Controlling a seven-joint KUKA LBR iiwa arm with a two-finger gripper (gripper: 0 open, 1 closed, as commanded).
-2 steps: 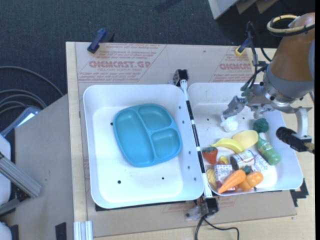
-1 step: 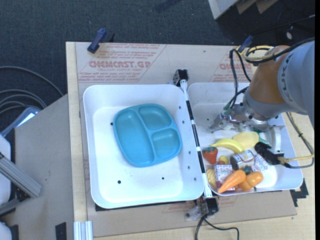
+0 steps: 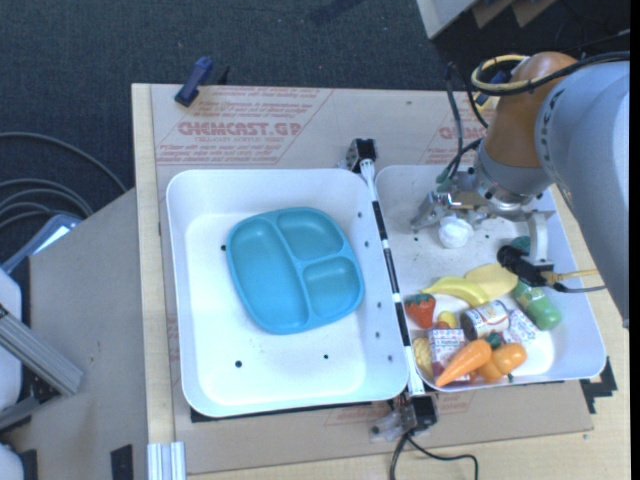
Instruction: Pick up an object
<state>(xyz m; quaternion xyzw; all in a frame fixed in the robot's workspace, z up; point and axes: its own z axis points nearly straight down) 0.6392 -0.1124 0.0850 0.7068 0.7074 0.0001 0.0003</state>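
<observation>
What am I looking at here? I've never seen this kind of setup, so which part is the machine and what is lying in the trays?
One camera looks down at a slant on a bench holding two white bins. The grey arm with the orange band reaches in from the right; its gripper hangs low over the right bin, just above a small white ball. Whether it grips anything cannot be told. Toy food sits piled in that bin's near end: a banana, a carrot and small packets. The left bin holds a blue divided plate.
</observation>
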